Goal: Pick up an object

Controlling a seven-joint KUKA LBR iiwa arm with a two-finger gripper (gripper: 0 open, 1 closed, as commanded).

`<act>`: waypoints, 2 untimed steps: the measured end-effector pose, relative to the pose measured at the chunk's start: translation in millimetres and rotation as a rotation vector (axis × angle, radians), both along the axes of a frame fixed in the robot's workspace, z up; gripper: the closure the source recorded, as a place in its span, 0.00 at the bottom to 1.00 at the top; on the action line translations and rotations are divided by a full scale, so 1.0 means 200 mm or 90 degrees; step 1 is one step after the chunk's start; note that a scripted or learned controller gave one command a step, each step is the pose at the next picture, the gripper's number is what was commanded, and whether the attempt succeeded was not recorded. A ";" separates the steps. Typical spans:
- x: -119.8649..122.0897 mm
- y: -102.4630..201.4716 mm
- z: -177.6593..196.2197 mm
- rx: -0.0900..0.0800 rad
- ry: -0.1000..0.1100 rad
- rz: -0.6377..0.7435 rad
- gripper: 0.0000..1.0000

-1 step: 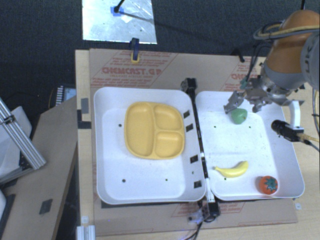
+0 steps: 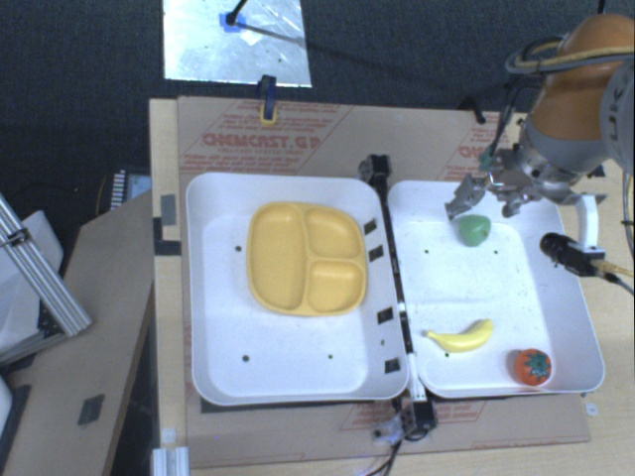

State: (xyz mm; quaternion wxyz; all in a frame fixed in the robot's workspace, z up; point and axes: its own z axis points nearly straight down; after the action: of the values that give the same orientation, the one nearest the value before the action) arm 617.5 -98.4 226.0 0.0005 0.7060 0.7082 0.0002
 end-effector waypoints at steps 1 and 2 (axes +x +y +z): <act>0.05 0.01 -0.25 0.000 0.000 0.002 0.00; 0.05 0.02 -0.45 0.000 0.000 -0.001 0.00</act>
State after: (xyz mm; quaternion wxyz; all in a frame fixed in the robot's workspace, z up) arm 627.2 -94.5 136.0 0.0003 0.7064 0.7078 0.0001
